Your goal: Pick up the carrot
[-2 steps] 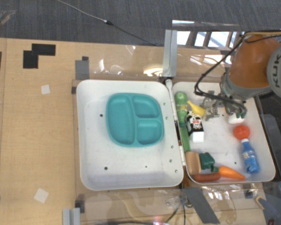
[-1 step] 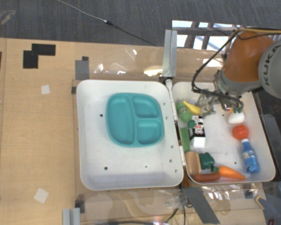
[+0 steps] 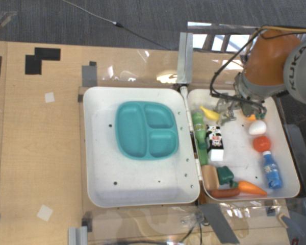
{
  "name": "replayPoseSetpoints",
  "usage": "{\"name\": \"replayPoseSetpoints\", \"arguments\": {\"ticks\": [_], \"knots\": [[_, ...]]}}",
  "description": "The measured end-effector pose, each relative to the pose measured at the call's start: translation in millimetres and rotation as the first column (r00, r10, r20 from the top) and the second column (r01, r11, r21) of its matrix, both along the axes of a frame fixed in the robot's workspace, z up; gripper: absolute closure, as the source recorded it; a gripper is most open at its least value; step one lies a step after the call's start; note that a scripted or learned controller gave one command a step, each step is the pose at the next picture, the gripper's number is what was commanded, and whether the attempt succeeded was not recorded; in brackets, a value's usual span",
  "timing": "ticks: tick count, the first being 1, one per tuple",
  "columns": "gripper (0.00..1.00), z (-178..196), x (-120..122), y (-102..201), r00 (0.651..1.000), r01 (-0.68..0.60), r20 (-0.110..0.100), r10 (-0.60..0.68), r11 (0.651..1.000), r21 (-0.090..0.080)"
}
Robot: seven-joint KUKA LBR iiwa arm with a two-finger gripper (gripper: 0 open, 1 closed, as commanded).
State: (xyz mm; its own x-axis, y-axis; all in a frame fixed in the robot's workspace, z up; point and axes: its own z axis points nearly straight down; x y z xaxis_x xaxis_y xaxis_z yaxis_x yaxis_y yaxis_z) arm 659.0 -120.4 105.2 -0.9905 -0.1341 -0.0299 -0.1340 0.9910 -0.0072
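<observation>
Although the tapered orange carrot (image 3: 252, 188) lies in plain sight, it sits awkwardly: flat on the floor of the right-hand shallow white bin (image 3: 290, 160), in the near corner, with its blunt end touching or just beside a dark red sausage-shaped piece (image 3: 224, 193) and its point towards the near right wall. A dark green block (image 3: 225, 175) stands just above its blunt end, with a tan wooden block (image 3: 210, 176) beside that; a blue bottle with a white cap (image 3: 271, 170) lies close on the far side. The gripper (image 3: 232, 110) hangs at the far end of the same bin, well apart from the carrot, above a yellow banana-shaped toy (image 3: 210, 113) and near a white egg-shaped piece (image 3: 257, 127) and a red ball (image 3: 261, 144). Whether the fingers are spread or closed cannot be told from this view, and nothing is visibly held between them. In my judgement the step in hand is the approach. To do it well, the arm should cross to the near corner, turn the fingers square across the carrot's narrow width, and descend on its middle, clear of the green block and the near wall. Risk noted: a tapered body may squirt out if gripped near the tip. The left white bin (image 3: 99, 188) holds a teal divided plate (image 3: 145, 129) and is not concerned.
</observation>
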Motion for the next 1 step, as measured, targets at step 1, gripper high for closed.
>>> {"name": "replayPoseSetpoints", "arguments": {"ticks": [1], "knots": [[1.0, 71.3, -0.7, -56.3, 0.996, 0.092, -0.014, -0.092, 0.996, 0.001]]}}
